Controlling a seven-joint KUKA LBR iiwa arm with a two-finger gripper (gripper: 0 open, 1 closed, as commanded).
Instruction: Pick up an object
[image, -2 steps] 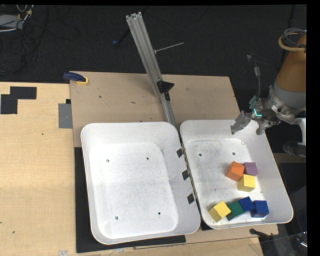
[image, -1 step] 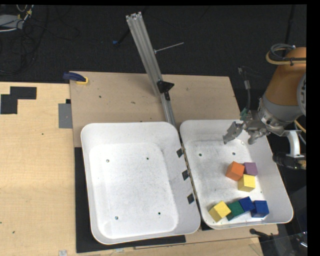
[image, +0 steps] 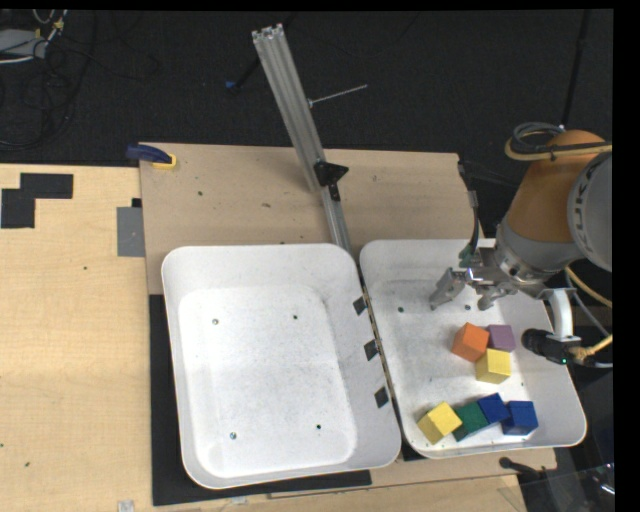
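Observation:
My gripper (image: 465, 297) hangs over the upper part of the right bin (image: 418, 352), its fingers spread open with nothing between them. Just below and to its right lie an orange cube (image: 470, 342), a purple cube (image: 501, 337) and a yellow cube (image: 493, 365), packed close together. Along the bin's front edge sits a row of blocks: a yellow block (image: 438, 421), a green block (image: 468, 417) and two blue blocks (image: 493, 407) (image: 520, 416). The orange cube is the nearest to the fingertips, a short gap below them.
The left bin (image: 262, 360) lies beside the right one, with black clips (image: 368, 347) on the shared edge. A slanted metal rail (image: 298, 120) rises behind the bins. A blue clamp (image: 150, 155) sits at the bench's back left corner.

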